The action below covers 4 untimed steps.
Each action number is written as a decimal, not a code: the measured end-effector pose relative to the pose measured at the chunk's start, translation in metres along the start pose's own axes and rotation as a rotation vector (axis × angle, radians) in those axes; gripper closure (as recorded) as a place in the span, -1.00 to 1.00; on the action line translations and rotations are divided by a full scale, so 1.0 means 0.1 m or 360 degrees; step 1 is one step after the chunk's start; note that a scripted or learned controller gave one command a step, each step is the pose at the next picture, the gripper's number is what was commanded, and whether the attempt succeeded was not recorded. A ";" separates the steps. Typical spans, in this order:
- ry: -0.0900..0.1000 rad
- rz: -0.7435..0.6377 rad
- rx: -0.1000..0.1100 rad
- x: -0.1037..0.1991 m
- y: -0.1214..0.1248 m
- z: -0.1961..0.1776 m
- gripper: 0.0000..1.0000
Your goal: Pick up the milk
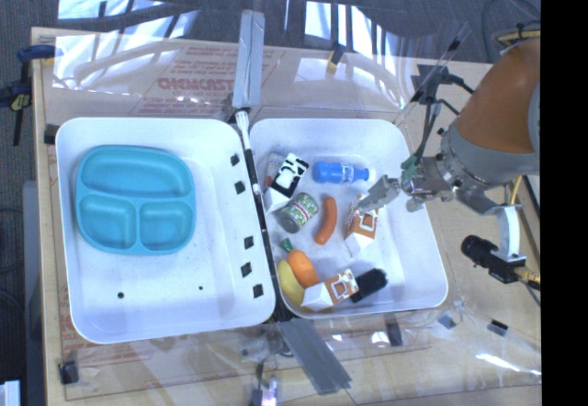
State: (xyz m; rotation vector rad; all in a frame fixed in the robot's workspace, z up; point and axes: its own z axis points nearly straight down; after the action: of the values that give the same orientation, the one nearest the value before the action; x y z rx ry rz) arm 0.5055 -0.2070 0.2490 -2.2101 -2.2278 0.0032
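The milk (pixel 290 172) looks to be the small black-and-white patterned carton lying at the upper left of the right bin (pixel 418 262), close to the divider. My gripper (pixel 374 198) hangs over the right part of that bin, just above an orange-and-white carton (pixel 363 226). It sits well to the right of the milk, with a blue bottle (pixel 341 173) between them. The arm comes in from the right, its orange band (pixel 501 101) over the bench edge.
The right bin also holds a green can (pixel 299 211), a sausage (pixel 325 220), a carrot (pixel 301 268), a yellow fruit (pixel 288 284), another orange carton (pixel 341 287) and a black object (pixel 371 282). A blue divided plate (pixel 135 199) lies in the left bin (pixel 69 248).
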 end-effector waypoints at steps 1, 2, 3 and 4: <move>-0.0006 -0.0064 -0.0016 -0.01 0.10 1.27 -1.00; -0.0002 0.0189 -0.0003 -0.04 -0.11 1.11 -1.00; -0.0003 0.0052 -0.0010 0.10 0.53 1.55 -1.00; -0.0005 -0.0185 -0.0005 -0.02 0.87 1.55 -1.00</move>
State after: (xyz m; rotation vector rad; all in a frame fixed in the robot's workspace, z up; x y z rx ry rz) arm 0.5919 -0.2086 0.0933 -2.0800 -2.3556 0.0024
